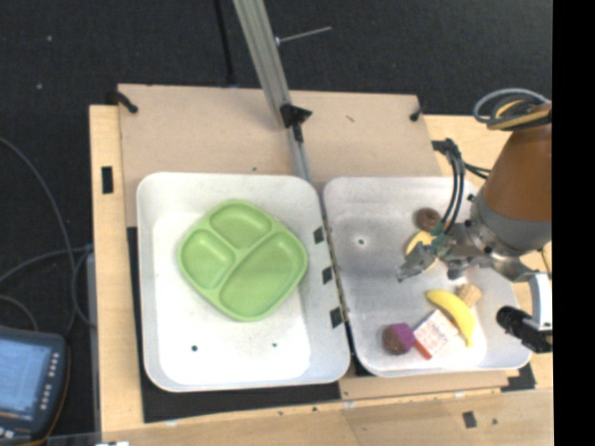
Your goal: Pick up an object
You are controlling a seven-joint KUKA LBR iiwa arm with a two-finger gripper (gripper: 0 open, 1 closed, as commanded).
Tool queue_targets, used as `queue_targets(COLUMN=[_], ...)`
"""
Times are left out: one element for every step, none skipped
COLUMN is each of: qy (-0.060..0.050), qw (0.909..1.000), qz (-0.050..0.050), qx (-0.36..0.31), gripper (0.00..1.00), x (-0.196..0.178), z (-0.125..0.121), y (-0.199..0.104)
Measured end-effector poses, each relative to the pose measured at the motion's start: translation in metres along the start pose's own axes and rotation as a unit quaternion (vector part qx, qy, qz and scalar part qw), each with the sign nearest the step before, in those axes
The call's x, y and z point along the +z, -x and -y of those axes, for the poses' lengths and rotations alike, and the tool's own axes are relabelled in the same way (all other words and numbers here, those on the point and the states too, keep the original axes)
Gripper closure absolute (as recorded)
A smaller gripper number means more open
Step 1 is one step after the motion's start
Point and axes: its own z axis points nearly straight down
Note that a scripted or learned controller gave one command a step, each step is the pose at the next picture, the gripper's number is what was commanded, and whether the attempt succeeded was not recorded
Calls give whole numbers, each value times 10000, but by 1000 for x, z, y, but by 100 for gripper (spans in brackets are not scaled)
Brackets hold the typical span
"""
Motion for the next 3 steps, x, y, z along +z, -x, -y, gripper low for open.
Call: queue_targets(qy=[3,-24,-26], qw=[10000,10000,10000], qz=[1,3,-1], qx=[10,13,10], gripper=[0,0,0], x=[0,47,95], z=[0,7,15], y=[0,7,3])
